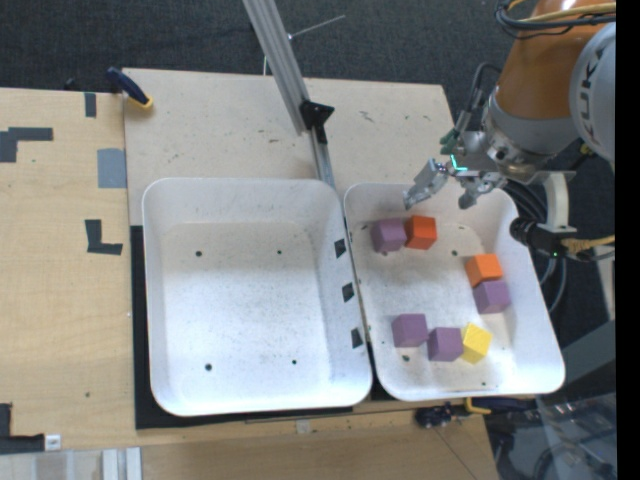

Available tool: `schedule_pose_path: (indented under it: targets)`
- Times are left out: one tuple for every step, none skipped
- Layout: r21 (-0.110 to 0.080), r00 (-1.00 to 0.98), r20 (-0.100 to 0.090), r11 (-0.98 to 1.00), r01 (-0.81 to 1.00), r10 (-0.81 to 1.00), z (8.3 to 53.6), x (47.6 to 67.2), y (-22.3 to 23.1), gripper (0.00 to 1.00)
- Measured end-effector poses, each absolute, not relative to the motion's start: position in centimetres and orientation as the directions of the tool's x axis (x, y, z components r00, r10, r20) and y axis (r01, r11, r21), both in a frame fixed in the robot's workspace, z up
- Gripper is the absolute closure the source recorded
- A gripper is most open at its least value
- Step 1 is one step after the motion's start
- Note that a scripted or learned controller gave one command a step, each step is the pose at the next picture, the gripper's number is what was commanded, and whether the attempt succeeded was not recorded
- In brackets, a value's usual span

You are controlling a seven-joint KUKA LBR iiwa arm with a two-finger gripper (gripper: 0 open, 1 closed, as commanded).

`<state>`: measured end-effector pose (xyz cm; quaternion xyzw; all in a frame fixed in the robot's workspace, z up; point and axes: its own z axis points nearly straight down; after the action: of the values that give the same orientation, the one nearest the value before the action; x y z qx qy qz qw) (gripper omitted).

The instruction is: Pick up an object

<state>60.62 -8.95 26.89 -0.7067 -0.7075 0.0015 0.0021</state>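
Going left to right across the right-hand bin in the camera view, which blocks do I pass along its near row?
Purple block → second purple block → yellow block, all in the right bin.

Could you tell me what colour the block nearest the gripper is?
Orange block, beside a purple block, clearest in the camera view.

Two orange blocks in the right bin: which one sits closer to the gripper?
The orange block touching a purple block, just below the gripper. The other orange block lies farther down.
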Motion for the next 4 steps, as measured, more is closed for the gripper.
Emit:
schedule_pose_path:
  targets:
    - [-0.001, -0.002, 0.0, 0.002, 1.0, 1.0, 27.1, 60.7, -9.0, 0.0]
    - [-0.007, -0.001, 0.0, 0.001, 1.0, 1.0, 22.0, 60.2, -8.1, 0.0]
    - [-0.007, 0.0, -0.001, 0.0, 1.0, 1.0, 16.9, 59.8, -9.0, 0.0]
    - [-0.006, 0.0, -0.001, 0.0, 1.0, 1.0, 12.2, 59.0, -9.2, 0.0]
